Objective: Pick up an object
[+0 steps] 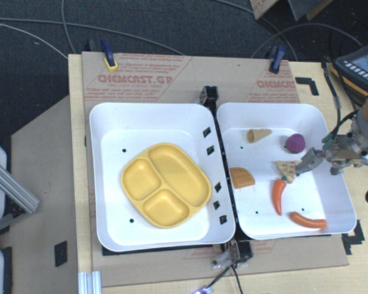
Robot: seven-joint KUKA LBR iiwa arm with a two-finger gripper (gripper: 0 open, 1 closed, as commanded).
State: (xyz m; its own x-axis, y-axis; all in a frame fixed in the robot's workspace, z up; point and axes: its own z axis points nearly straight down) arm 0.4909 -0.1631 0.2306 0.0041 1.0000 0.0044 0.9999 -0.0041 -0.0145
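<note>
**Approach step, nothing gripped yet**

Left bin (104, 164) holds a yellow divided tray (165, 184). Right bin (337, 213) holds the food items. Claw (294, 171) sits low at the bin's 3 o'clock side; can't tell how open it is, and nothing visibly held. Nearest target: tan cracker piece (286, 169), touching the claw tip at its 9 o'clock. Orange pepper (278, 196) is just beside at 7. Next, probably: descend over the cracker and close.

— What lay in the left bin (104, 164)?
— A yellow divided plate (165, 184), flat.
— And the right bin (331, 182)?
— A cone (258, 135), a purple ball (295, 143), an orange wedge (242, 177), two orange-red peppers (278, 196) (306, 221). The gripper (300, 165) reached in from the right, its tip at a small tan piece (286, 169).
</note>
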